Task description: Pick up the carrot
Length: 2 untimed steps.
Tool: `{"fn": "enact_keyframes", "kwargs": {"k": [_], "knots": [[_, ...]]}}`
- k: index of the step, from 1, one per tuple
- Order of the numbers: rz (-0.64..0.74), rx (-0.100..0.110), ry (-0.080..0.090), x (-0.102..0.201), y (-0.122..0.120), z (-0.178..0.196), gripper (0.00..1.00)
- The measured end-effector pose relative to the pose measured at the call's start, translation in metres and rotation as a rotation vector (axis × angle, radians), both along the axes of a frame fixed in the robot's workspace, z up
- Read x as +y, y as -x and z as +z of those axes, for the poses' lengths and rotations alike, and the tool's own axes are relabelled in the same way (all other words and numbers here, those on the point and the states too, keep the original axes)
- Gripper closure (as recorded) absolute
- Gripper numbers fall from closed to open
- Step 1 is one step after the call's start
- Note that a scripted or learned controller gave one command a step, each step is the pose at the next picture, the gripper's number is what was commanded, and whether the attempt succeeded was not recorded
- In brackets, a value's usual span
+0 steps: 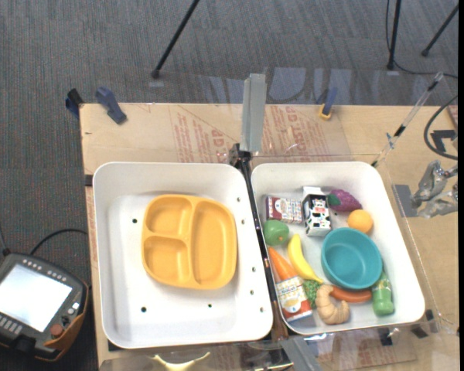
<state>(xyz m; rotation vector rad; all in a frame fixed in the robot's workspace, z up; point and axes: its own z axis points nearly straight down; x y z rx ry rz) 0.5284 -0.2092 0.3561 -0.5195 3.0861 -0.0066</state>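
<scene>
Camera view: carrot lying in the right bin, close to its left wall, pointing slantwise toward the near edge. Touched on its right by a banana; a green apple just behind it, a small labelled bottle just in front. Further right, a teal bowl, with an orange and a cow-print milk carton behind. Left bin bearing a yellow divided plate.

Two bins side by side: left bin holds a divided plate; right bin holds a bowl at centre-right — carrot left of it, banana between them.
</scene>
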Motion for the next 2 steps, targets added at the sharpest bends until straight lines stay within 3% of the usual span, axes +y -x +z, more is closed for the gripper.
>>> {"fn": "enact_keyframes", "kwargs": {"k": [1,2], "knots": [[0.033,0.022,-0.009,0.012,0.038,-0.122,1.0],[0.024,-0.001,0.002,0.002,0.028,0.091,1.0]]}}
